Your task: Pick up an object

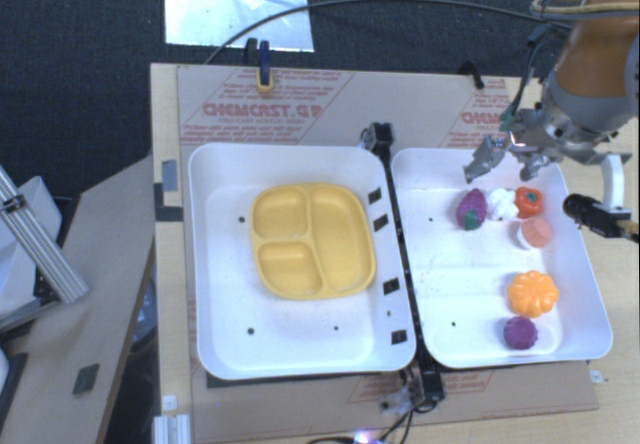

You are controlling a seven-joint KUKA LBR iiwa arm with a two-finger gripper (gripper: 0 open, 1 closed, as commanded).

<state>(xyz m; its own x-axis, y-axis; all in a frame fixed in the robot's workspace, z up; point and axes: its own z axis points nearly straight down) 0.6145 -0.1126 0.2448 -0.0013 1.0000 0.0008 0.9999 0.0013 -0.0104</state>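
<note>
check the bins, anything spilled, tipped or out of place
Nothing stands out. The yellow tray lies flat in the left bin, slightly turned. The toy foods, including the orange pumpkin, sit inside the right bin. The gripper is open above its far edge.

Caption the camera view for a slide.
Open pincer above the right bin of toy foods; yellow tray in the left bin.
</note>
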